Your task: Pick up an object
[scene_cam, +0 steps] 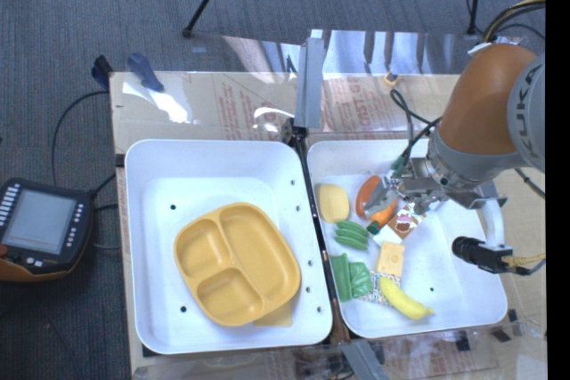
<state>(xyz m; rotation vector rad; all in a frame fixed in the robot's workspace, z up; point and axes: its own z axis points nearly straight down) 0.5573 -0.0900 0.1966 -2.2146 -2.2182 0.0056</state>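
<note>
- Overhead, the desk [214,107] carries two shallow white bins side by side; its far part is covered by a glossy sheet whose glare blurs the print beneath.
- The arm [490,116], grey with a broad orange band, reaches in from the right and hides the far right corner of the right bin [463,303].
- The left bin [151,182] holds a yellow tray [236,262] with three compartments, lying at an angle; a flat yellowish piece peeks out under its near edge, too little of it showing to identify.
- The hand [396,198] sits low over the far middle of the right bin, amid the toy food; its metal parts blend with the things below, so I cannot tell how its fingers stand or whether anything is between them.
- Toy pieces cluster in the left half of the right bin: a pale yellow rounded piece [333,202] by the left wall, an orange-red piece [368,194] partly covered by the hand, and a small carrot-like piece [383,216] just beneath it.
- Nearer lie a green pea pod [352,234], a small printed card or packet [403,223] too small to read, a yellow cheese-like block [390,259], a green leafy piece [350,278] and a banana [403,299].
</note>
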